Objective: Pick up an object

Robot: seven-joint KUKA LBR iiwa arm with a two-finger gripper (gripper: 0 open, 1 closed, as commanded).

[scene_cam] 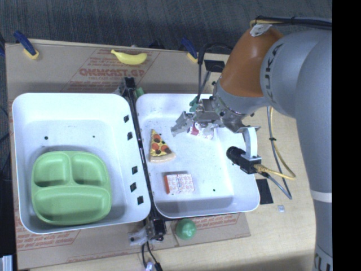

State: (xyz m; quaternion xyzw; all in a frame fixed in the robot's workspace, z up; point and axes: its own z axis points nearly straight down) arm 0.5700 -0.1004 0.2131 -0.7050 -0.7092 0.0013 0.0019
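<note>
My gripper hangs low over the back middle of the right bin, under the orange-banded wrist. A small red and white thing shows right at the gripper's tip; I cannot tell if it is held. A toy pizza slice lies on the bin floor just left of and in front of the gripper. Nearer the front rim lies a red and white rectangular packet.
The left bin holds a green divided plate. A yellow banana lies on the cardboard behind the bins, and a green ball sits in front of them. Blue clamps grip the back edge. Cables trail at right.
</note>
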